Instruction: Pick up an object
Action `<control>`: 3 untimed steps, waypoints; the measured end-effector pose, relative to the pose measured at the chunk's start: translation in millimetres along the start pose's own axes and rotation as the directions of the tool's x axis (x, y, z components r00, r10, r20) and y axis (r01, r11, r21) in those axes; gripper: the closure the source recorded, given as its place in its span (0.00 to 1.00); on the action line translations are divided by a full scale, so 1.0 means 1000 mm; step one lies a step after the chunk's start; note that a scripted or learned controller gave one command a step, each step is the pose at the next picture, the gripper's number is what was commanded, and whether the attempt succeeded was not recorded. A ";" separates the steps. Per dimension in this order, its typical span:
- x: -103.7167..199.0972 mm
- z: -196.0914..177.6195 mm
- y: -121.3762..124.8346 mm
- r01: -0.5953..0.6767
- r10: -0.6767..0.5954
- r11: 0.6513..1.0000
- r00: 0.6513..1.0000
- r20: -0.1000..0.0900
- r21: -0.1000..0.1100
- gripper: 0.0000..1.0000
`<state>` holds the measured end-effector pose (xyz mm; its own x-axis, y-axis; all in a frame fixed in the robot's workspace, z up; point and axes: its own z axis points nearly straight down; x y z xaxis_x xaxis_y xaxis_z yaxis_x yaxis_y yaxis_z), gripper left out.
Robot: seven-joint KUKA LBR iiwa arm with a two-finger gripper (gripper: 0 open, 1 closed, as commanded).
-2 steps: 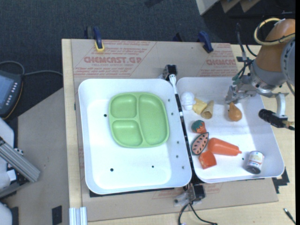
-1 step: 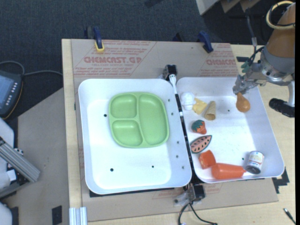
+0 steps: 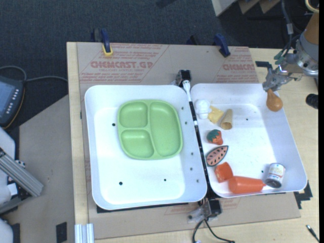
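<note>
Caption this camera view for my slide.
Hand above brown pear at right bin; green tray in left bin.

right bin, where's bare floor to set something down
The right white bin has a bare patch mid-floor, bordered by the tan cone, the small silver tin and the brown pear-shaped object at the far rim. Its left side and near edge are crowded: strawberry, orange carrot-like piece. The left bin is bare around the green divided plate.

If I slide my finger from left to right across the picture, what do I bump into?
Green plate → white ball → cone → small tin. The gripper sits near the right bin's far right corner, above a brown pear.
</note>
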<state>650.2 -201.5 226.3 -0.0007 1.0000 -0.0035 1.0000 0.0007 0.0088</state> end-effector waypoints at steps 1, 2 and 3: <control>0.000 0.001 0.001 0.001 -0.001 1.000 1.000 -0.001 0.005 1.00; 0.050 0.010 0.002 0.004 -0.004 1.000 1.000 -0.006 0.012 1.00; 0.110 -0.003 -0.002 0.006 -0.006 1.000 1.000 -0.007 0.010 1.00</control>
<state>648.4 -91.3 228.5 -0.0064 1.0000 0.0029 1.0000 0.0064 -0.0012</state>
